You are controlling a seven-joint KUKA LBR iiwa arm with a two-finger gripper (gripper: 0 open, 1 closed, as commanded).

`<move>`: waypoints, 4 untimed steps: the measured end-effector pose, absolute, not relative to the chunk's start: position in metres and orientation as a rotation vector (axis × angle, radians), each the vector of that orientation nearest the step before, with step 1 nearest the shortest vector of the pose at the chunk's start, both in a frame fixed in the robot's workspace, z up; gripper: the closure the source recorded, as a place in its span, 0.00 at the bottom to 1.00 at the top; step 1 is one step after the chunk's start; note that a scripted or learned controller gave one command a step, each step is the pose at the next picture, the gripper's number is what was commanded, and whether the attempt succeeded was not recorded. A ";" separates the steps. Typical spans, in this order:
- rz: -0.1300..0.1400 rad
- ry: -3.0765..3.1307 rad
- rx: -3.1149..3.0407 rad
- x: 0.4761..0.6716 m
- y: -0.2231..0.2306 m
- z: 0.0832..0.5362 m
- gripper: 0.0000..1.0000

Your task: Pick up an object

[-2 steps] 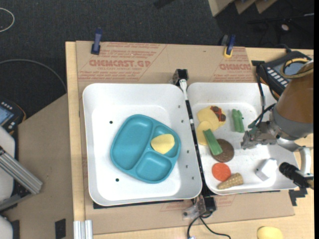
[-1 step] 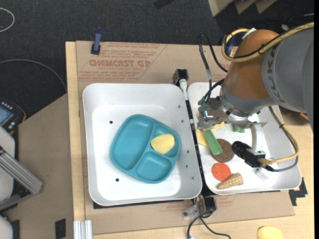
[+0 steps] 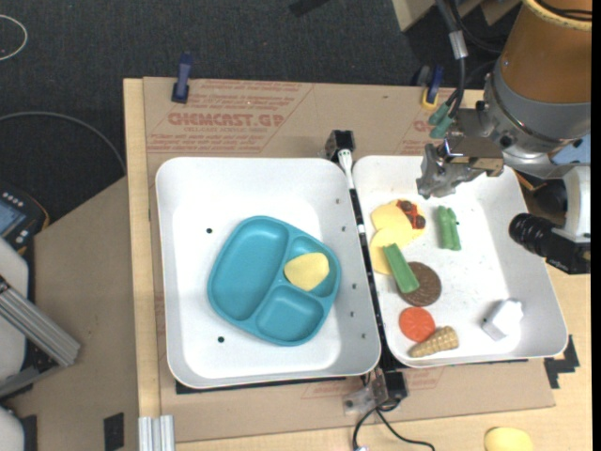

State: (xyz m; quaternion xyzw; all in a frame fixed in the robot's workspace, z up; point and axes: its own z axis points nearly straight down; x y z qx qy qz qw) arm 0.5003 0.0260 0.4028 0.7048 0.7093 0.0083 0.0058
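Dark carpet surrounds a brown cardboard-topped bench printed with red lettering; a blue clamp grips its far edge.

Left white bin: holds a teal three-compartment plastic plate, set at a slant. A pale yellow rounded piece lies in the plate's compartment nearest the right bin.

Right white bin: toy food items clustered along its left half. A yellow flat piece with a small red-and-dark item touching it; a short green stick just to the right of these; a longer green bar lying tilted across a brown round disc; an orange-red round piece beside a tan waffle cone at the near edge; a small white block apart at the near right.

Grey arm with orange band enters from the right. The two-finger gripper hangs over the far part of the right bin, above the red-and-dark item and green stick. Nothing is visible between the fingers; whether they are spread or closed cannot be told from this angle.
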 end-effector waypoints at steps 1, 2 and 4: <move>-0.005 2.220 2.227 0.478 -0.001 0.362 1.00; -0.007 2.225 2.226 0.479 0.011 0.308 1.00; 0.002 2.220 2.221 0.552 -0.016 0.214 1.00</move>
